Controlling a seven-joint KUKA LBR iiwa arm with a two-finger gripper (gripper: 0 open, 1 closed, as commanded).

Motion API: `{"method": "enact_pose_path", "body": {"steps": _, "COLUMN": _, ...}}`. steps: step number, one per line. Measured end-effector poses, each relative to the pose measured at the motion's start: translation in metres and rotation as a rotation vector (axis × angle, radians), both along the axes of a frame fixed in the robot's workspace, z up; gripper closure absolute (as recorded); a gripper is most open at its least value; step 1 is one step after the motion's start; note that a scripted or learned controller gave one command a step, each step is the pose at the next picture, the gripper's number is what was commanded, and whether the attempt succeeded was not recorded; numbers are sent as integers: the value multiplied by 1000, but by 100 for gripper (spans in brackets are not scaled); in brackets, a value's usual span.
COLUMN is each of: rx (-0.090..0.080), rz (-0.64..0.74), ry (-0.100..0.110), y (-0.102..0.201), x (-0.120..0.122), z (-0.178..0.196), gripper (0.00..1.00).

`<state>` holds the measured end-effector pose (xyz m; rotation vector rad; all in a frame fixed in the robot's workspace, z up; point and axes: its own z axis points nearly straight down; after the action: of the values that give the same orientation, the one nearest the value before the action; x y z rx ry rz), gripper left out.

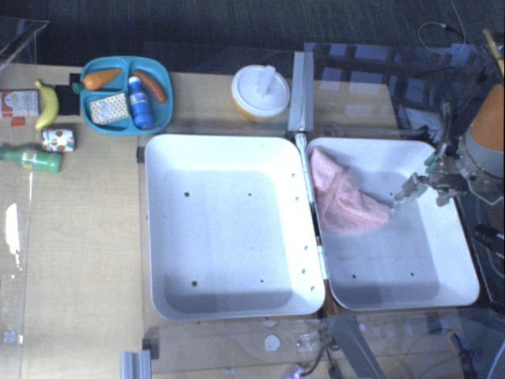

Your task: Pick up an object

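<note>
Right bin (442, 290) under the arm, and the pink cloth (346, 200) lies crumpled just left of the tool (402, 193), a corner at its tip. Grip unclear from here, so no lift yet; pickup looks pending.

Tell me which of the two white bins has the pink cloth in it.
The right bin, the one on the arm's side. The pink cloth lies bunched against its left wall, with the hand beside it; the left bin has none.
</note>
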<state>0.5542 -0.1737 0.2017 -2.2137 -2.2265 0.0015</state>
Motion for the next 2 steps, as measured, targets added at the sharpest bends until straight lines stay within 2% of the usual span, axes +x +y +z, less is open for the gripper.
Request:
{"method": "enact_pose_path", "body": {"steps": 1, "rx": 0, "rz": -537, "ry": 1, "y": 47, "x": -25, "z": -102, "gripper": 0}}
{"method": "enact_pose_path", "body": {"steps": 2, "rx": -4, "rz": -228, "ry": -13, "y": 17, "x": 50, "z": -114, "gripper": 0}}
